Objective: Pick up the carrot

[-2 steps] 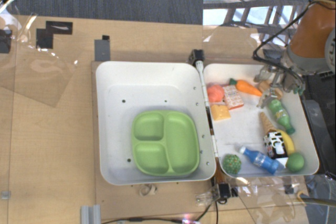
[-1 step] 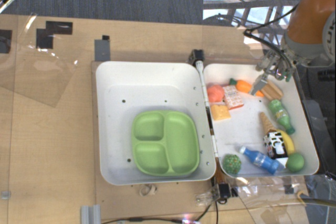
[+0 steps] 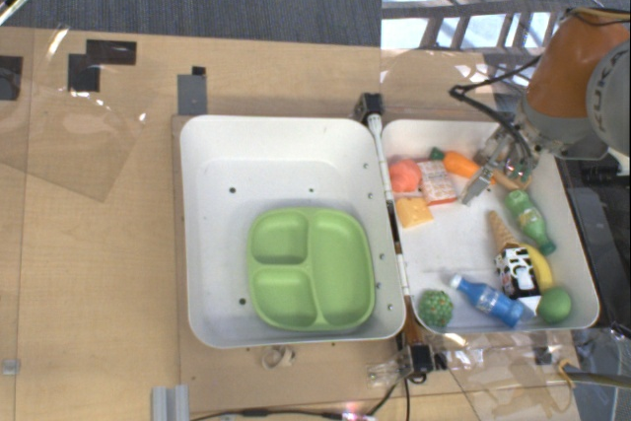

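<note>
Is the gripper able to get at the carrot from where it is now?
Probably yes. The gripper hangs just right of the carrot, whose top is uncovered; the pink packet lies close on its left.

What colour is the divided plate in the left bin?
The divided plate is light green, seen clearly in the camera view.

A pale green three-compartment plastic plate (image 3: 311, 268) lies in the left white shallow bin (image 3: 212, 163). In the right white shallow bin (image 3: 444, 251), an orange carrot with a green top (image 3: 456, 163) sits far, beside a salmon-pink round toy (image 3: 404, 175) and a yellow cheese block (image 3: 414, 212). Nearer are a green bottle (image 3: 527, 218), a blue bottle with a white cap (image 3: 490, 300), a speckled green ball (image 3: 435, 308), a plain green ball (image 3: 555, 304) and a black-and-white patterned carton (image 3: 516, 271).
</note>
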`<state>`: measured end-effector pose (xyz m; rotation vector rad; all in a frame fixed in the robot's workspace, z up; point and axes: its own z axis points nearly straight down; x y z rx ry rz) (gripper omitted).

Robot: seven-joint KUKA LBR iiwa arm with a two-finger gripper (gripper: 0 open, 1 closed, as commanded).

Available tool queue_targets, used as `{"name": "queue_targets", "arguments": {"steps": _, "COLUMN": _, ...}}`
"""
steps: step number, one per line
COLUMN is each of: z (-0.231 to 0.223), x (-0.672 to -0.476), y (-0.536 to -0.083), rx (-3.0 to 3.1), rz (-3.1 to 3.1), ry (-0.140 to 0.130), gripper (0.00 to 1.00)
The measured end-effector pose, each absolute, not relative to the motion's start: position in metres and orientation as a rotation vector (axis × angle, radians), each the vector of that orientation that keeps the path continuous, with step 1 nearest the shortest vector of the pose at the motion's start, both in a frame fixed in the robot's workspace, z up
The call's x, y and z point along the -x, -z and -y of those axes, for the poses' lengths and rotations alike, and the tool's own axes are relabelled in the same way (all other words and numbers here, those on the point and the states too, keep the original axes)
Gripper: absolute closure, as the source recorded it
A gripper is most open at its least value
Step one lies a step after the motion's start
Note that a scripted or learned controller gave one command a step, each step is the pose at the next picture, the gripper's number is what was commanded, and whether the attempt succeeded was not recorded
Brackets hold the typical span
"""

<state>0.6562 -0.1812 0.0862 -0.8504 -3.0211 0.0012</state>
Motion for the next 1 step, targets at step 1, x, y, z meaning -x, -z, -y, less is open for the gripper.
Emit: {"name": "queue_targets", "arguments": {"steps": 1, "z": 0.1797, "x": -0.6615, "y": -0.1014, "rx": 0.847, "rz": 3.043, "ry": 0.001, "gripper": 1.0}}
